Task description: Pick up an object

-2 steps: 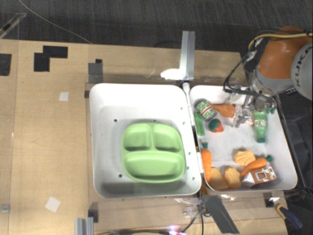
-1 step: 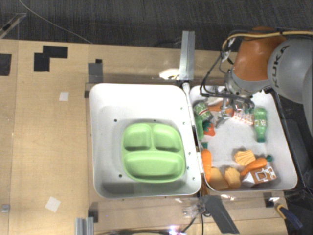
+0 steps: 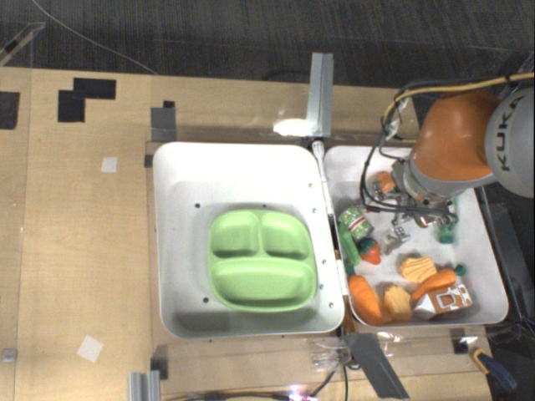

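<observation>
Jaws state impossible to tell, hidden beneath orange wrist band, above right bin of toy food, green tray left.

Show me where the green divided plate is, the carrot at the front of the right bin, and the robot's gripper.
green divided plate (image 3: 262, 260), camera view, on its middle ridge in the left bin.
carrot (image 3: 363, 297), camera view, on its orange body.
gripper (image 3: 398, 234), camera view, at its tips above the right bin.

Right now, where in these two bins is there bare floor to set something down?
The left bin has bare floor all round the green divided plate, widest along its far side and left side. The right bin is crowded: toy food is heaped at its near end around the carrot, and the arm covers its far part.
</observation>
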{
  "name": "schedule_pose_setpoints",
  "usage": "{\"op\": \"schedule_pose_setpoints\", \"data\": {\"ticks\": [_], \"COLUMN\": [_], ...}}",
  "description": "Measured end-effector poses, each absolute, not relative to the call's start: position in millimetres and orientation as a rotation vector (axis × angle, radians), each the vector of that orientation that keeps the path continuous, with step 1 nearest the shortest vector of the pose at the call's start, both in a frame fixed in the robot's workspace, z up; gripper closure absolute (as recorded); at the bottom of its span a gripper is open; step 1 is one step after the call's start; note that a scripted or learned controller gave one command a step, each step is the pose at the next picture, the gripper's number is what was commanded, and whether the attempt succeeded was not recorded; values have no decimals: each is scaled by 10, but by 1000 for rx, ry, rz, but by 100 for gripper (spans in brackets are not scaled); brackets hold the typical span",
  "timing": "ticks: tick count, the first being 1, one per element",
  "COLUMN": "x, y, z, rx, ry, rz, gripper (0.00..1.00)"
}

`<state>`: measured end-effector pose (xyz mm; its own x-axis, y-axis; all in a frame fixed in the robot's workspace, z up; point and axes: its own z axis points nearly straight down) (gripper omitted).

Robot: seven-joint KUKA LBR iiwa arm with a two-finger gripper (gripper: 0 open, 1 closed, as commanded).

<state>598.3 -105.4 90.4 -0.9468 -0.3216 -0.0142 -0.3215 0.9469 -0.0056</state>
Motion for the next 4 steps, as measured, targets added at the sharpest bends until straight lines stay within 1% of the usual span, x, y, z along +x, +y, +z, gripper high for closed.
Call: {"op": "schedule_pose_setpoints", "data": {"ticks": [1, 2, 3, 4], "x": [5645, 5210, 5108, 5147], "y": [-898, -1061, -1003, -1214], "z": [912, 917, 921, 919], "rx": [-558, -385, -657, -1609], "ry": [3073, 3097, 3044, 2672], "rz": [-11, -7, -14, -20], "gripper": [0, 0, 0, 0]}}
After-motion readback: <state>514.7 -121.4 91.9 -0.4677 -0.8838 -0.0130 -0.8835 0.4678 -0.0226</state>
